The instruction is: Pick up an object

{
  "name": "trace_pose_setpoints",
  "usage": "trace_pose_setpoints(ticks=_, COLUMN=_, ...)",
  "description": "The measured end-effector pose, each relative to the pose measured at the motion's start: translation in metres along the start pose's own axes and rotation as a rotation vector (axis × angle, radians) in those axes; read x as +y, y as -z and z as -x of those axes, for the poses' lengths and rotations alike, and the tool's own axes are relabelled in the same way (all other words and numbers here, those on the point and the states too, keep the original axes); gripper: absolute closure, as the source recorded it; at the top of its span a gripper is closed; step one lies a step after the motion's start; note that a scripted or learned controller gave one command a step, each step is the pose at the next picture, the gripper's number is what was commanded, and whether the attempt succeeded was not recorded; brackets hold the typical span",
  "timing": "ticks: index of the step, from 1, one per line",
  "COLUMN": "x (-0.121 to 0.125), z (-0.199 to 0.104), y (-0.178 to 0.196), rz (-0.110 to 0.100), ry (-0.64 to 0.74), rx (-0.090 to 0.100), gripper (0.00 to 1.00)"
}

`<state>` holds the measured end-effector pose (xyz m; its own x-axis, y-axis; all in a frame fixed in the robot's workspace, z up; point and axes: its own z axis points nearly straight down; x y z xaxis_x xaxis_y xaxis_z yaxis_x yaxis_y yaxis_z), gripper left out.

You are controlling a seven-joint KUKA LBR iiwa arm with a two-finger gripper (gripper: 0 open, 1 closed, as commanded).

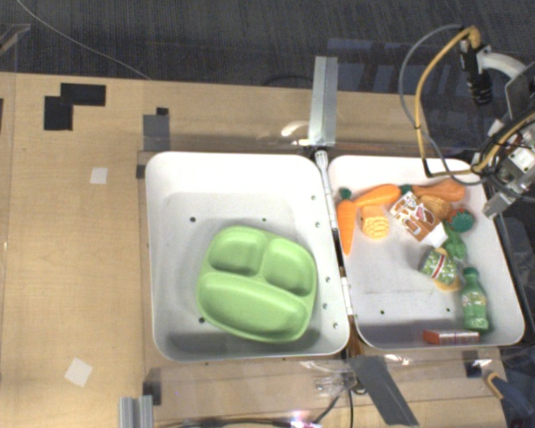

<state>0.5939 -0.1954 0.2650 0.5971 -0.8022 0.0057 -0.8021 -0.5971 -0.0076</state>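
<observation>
Jaws cannot be judged open or closed, since the wrist (517, 172) is seen only at the right bin's (401, 315) upper right rim. A grasp is best aimed at an isolated item, such as the green bottle (473, 300) near the lower right corner, which lies apart from the crowded carrots (367, 205).

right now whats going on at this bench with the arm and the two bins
A robot arm's gripper sits at the right edge of the right white bin, above the bin's rim, holding nothing visible. That bin holds a jumble of toy food: orange carrots, a small green bottle and more. The left white bin holds a green divided plastic plate. Nothing is picked up yet.
</observation>
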Motion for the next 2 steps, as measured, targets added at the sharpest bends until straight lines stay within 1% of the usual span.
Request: trace_pose_setpoints(ticks=2, x=-0.005, z=0.001, y=0.022, rz=-0.010, ry=0.003, rx=0.001, gripper=1.00)
